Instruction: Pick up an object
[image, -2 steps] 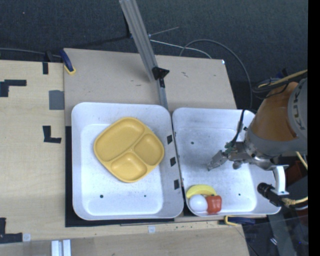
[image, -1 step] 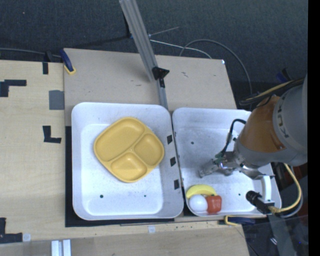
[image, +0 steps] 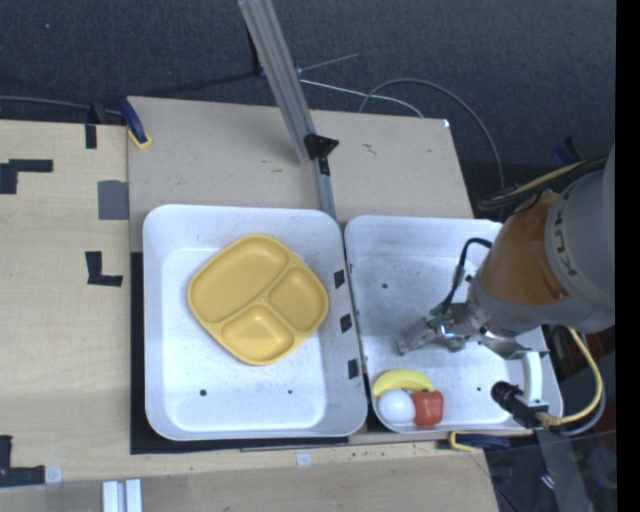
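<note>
In the right bin (image: 400, 250), near its front edge, lie a yellow banana-like piece (image: 402, 379), a white ball (image: 396, 406) and a small red object (image: 429, 408), all bunched together. My gripper (image: 418, 338) hangs low over the middle of the right bin, pointing left, a little above and behind that cluster. Nothing shows between its tips. The grey arm with its orange band (image: 525, 265) comes in from the right.
A yellow three-compartment plate (image: 258, 298) lies in the left bin (image: 170, 380). A metal pole (image: 290, 90) slants across the bench behind the bins. Cables run along the right bin's right and front edges.
</note>
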